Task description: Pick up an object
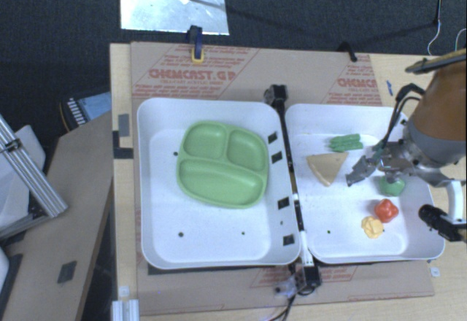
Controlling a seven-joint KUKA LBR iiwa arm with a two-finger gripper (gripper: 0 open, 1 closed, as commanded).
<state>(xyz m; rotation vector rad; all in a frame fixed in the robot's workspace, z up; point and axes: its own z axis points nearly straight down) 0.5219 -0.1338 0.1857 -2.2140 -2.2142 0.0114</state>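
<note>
Camera view, and we start at nine o'clock: the left bin (157, 239) carries a green divided plate (222, 164), sitting flat near the bin's middle, three compartments showing. Across the black hinge strip (287, 166) at the centre, the right bin (328, 239) has the small stuff. A tan wedge (325, 167) lies near its nine o'clock side, and a green ridged piece (345, 142) sits just beyond it toward twelve. Now the gripper (363, 171) — it hangs low just beside the wedge on its three o'clock side, dark fingers pointing toward it, but whether they are spread or pressed together I cannot tell from here. A green round item (392, 185) peeks out under the wrist. Toward five o'clock, a red piece (386, 209) and a yellow piece (372, 226) lie touching each other. The arm (441, 111) comes in from three o'clock.
</note>
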